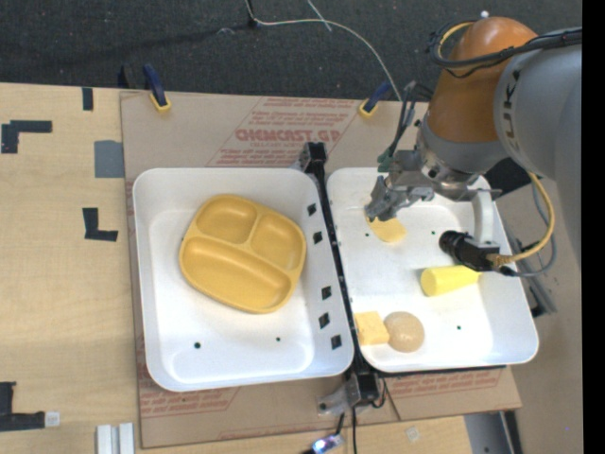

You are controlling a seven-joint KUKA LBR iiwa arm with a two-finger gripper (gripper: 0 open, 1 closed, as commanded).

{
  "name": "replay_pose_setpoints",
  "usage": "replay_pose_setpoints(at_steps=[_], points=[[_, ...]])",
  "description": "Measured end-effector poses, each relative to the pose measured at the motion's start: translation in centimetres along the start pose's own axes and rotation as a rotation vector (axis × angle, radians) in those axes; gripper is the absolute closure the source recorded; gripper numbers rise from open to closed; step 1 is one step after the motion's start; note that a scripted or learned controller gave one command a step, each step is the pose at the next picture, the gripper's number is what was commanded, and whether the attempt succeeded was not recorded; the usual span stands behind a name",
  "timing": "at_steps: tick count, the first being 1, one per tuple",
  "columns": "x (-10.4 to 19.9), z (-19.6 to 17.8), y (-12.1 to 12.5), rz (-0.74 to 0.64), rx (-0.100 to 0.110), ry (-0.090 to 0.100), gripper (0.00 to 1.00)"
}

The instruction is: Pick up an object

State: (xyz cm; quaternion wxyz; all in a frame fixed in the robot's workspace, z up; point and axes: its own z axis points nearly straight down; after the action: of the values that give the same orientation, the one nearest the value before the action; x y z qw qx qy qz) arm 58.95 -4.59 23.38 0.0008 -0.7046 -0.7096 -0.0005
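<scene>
My gripper (386,208) hangs low over the far left part of the right bin (515,348), its dark fingers right above a small pale yellow piece (388,231) that lies on the bin floor. The piece pokes out below the fingertips; whether it is between them is hidden. Further right in the same bin lies a yellow cylinder (450,280). Near the bin's front edge sit a yellow cube (371,328) and a beige round ball (405,332). The left bin (156,348) holds a yellow divided plate (244,252), turned at an angle.
A black divider strip (326,253) runs between the two bins. The grey arm with its orange band (477,64) reaches in from the upper right, and a black fitting with cable (468,251) lies over the right bin's right side. Blue clamps (154,87) hold the cardboard base.
</scene>
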Motion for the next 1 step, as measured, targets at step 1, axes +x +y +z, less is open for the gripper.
replay_pose_setpoints(at_steps=[1], points=[[5.17,1.25,-1.24,0.001,0.004,-0.001,1.00]])
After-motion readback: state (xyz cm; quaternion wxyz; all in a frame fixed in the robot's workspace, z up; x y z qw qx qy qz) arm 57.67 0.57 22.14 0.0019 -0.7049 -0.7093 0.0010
